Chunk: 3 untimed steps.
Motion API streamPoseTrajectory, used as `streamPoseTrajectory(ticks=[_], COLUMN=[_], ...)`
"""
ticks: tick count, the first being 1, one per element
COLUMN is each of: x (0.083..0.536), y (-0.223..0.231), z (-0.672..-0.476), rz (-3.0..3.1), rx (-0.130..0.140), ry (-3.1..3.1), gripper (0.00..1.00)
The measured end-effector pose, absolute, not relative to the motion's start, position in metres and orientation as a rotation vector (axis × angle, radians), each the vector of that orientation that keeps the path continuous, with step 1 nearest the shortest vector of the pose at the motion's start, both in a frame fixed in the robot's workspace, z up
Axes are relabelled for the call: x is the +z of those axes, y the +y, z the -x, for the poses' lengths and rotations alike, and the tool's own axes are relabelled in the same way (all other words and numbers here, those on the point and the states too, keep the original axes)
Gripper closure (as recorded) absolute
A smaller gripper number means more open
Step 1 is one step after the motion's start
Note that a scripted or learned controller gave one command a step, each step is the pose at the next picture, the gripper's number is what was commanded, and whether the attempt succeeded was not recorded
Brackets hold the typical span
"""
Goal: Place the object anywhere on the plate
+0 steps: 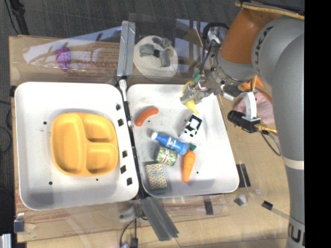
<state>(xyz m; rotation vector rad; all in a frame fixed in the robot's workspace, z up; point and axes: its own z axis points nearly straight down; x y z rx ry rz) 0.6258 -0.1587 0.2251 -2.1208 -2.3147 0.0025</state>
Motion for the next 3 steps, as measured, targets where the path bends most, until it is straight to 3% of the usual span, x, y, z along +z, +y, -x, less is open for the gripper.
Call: streamPoseTrajectory(ticks=[1, 2, 3], x=[0.191, 0.191, 0.191], y=[-0.086, 0.023, 0.022], z=[-0.605, -0.591, -0.591], rz=[2.049, 1.944, 1.946], rx=[0.005, 0.006, 0.006], ry=[-2.377, -2.462, -2.461], gripper=[1.00, 1.00, 0.00])
